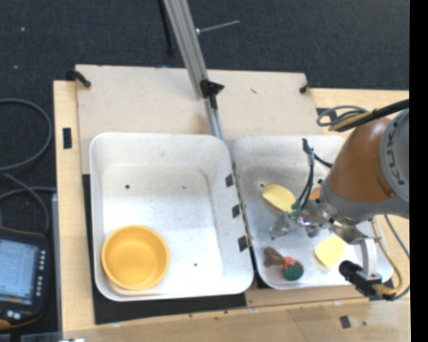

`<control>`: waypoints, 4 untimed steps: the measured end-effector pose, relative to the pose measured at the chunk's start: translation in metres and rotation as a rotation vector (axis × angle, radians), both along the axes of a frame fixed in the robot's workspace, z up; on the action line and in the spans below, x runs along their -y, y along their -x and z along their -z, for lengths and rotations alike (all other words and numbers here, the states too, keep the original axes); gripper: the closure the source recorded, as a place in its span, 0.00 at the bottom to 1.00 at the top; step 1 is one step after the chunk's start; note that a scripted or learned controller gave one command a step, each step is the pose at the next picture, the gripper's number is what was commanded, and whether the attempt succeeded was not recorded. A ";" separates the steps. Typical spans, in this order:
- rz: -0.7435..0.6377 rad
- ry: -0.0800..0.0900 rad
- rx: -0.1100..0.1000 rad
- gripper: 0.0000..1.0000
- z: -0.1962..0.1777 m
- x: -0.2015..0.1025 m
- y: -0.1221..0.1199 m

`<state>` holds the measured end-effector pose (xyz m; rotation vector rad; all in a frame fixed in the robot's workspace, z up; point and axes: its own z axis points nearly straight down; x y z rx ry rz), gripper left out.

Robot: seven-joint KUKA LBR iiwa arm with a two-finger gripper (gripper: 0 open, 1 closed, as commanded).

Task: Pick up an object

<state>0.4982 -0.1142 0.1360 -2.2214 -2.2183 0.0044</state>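
Note:
My gripper [289,225] hangs low over the right bin [260,155], open, with nothing between its fingers. A pale yellow piece [277,197] lies just above it in the view. A second yellow block [329,251] lies to its lower right, partly under the wrist. A small brown toy with a green and red end [285,264] sits near the bin's front wall, below the gripper. The grey arm with its orange band [360,166] covers the right part of this bin.
The left bin [157,155] holds a yellow bowl [135,256] in its front left corner. A slanted metal pole [189,41] rises behind the bins. Cables [342,116] lie at the back right, and a teach pendant [11,273] sits off the bench at left.

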 end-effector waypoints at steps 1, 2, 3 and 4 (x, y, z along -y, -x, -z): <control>0.003 0.000 0.010 1.00 -0.013 0.001 -0.003; -0.003 0.001 0.009 1.00 -0.073 0.006 -0.001; -0.002 0.000 0.007 1.00 -0.073 0.007 -0.003; -0.009 -0.002 0.005 1.00 -0.070 -0.045 -0.007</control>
